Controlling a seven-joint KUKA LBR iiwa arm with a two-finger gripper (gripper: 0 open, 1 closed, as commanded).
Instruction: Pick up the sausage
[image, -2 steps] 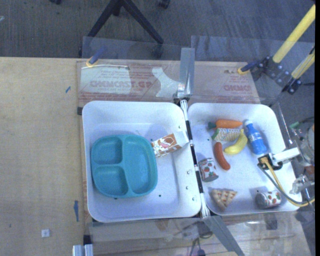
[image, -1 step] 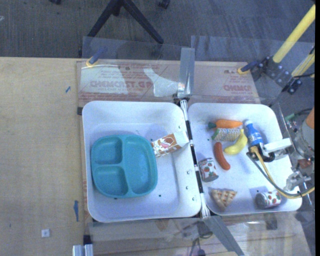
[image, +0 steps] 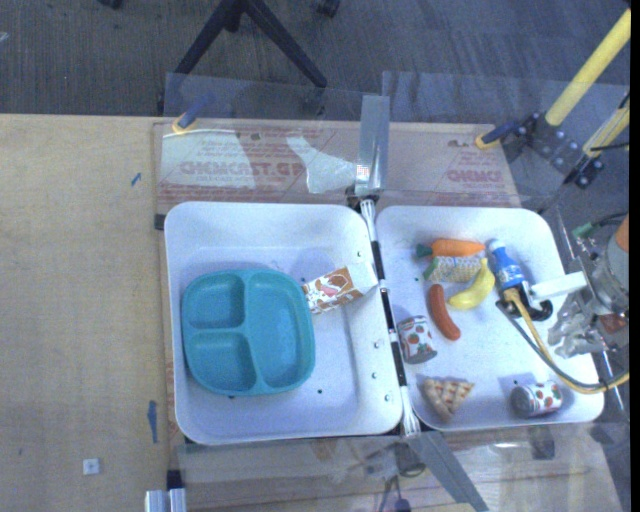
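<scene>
Sausage (image: 443, 312) glossy plastic; teal plate (image: 247, 332) matt plastic; bench (image: 70, 300) wood.

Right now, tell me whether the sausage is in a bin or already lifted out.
In. The sausage lies flat on the floor of the right bin, beside the banana, with the claw off at the bin's right edge.

Two shallow white bins (image: 200, 240); one teal divided plate (image: 248, 332), one red sausage (image: 443, 311), one yellow banana (image: 474, 291), one orange carrot (image: 458, 247), possibly two small cartons (image: 331, 290).

Tray (image: 247, 332) in left bin (image: 190, 235), sausage (image: 443, 312) in right bin (image: 545, 235)
</scene>
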